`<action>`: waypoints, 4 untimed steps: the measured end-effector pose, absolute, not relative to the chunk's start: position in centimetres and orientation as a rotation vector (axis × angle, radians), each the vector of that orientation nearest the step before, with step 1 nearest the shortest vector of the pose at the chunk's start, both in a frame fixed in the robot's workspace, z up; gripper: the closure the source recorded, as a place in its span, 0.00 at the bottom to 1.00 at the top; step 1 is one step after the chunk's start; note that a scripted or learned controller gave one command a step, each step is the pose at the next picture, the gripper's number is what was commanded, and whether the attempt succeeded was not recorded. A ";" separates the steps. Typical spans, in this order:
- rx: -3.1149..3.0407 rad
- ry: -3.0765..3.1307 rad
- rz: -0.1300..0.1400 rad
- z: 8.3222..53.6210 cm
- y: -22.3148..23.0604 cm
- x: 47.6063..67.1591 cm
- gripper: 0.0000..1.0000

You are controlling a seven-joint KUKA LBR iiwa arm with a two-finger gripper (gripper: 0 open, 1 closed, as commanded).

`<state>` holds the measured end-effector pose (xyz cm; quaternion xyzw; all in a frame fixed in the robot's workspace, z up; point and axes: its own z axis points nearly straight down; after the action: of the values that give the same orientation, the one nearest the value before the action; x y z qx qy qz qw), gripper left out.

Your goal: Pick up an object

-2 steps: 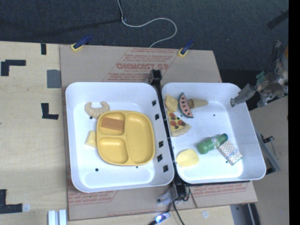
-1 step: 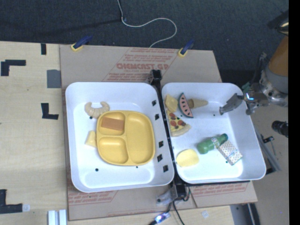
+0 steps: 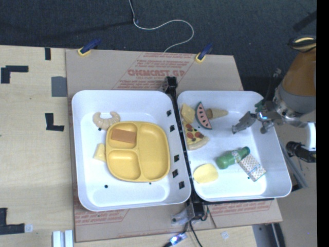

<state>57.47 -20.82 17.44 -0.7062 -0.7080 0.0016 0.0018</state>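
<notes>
Gripper position: right bin, no object held.
My gripper hovered with fingers spread wide, at 12 o'clock from the green bottle, near the right bin wall.

Even, diffuse overhead lighting; exposure moderate. The two white bins reflect brightly without blown-out glare, while the dark carpet at the top stays dim. Shadows are soft and short, visible beneath the yellow tray and along the bin walls. Overall sharpness is modest, with fine detail on small objects smeared; the arm at the right edge appears slightly blurred.
</notes>
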 end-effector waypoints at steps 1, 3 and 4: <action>-2.214 -2.220 0.006 11.2 -20.0 57.2 0.00; -2.219 -2.228 0.002 9.5 -19.8 57.3 1.00; -2.221 -2.224 -0.002 13.9 -19.2 57.2 1.00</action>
<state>57.20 -19.23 13.91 -0.7066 -0.7076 -0.0007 -0.0007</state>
